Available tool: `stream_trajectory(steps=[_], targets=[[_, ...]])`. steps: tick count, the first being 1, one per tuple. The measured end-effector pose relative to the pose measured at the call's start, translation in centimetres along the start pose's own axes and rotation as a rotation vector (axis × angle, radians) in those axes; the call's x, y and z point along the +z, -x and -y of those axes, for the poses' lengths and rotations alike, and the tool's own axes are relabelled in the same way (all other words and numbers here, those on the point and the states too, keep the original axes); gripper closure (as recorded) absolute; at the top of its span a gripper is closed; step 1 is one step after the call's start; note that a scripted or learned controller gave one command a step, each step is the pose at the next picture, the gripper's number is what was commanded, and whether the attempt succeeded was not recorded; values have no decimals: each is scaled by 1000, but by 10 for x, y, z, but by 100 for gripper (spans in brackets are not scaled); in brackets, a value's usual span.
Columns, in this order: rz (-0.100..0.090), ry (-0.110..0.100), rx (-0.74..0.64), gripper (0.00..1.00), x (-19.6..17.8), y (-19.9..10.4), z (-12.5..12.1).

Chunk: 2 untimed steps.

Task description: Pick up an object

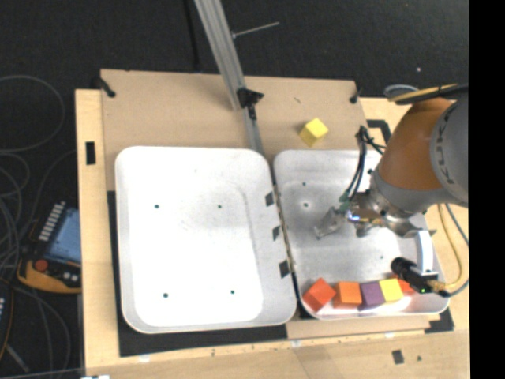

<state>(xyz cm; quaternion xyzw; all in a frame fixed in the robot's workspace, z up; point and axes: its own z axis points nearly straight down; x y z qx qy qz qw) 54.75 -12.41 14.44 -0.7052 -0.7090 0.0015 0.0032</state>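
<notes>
4 blocks are seen lined up along the near wall of the right bin (296, 172): an orange-red block (319, 294), an orange block (349, 293), a purple block (371, 294) and a yellow block (391, 290), each touching its neighbour. A 5th, a yellow cube (314, 131), lies outside both bins on the table (173, 109), just beyond the right bin's far wall. The left bin (126, 212) is shown beside the right one. The gripper (330, 227) is held low over the bare middle of the right bin, well apart from the row of blocks; whether it is spread or closed cannot be told, and nothing is seen in its grasp.

Several failures may be expected from here. If the gripper is lowered where it stands, only bare floor would be met. If the row is approached, the blocks' closeness to one another and to the wall leaves little room, so a neighbour may be pushed or a block tipped. The cube on the table is probably beyond easy reach.
</notes>
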Motion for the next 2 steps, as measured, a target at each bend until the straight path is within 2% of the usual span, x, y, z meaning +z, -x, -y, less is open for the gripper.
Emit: stream_trajectory(steps=[1,2], targets=[[6,13,10,0,46,-37,40],[4,15,1,0,46,-33,-50]])
